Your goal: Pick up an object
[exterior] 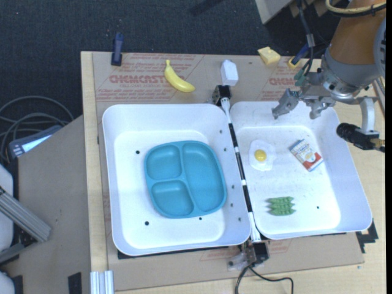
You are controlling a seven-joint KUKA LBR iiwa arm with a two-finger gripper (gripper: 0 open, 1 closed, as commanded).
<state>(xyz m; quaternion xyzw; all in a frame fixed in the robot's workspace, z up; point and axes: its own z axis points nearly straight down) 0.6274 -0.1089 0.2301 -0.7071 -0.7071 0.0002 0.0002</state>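
From my remote station, nothing had been picked up yet. I saw the gripper (302, 105) hanging over the back edge of the right bin (349, 188), its fingers spread apart and holding nothing. The fried egg (261, 156), small carton (305, 154) and green pea pods (281, 206) all lay untouched below.

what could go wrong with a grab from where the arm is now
The pincer hangs open over the right bin's back wall, not above any item, so closing here likely grabs nothing. The small packet lies flat, and the fingers may slide over it. The fried egg toy sits close to the divider, which leaves little room on that side.
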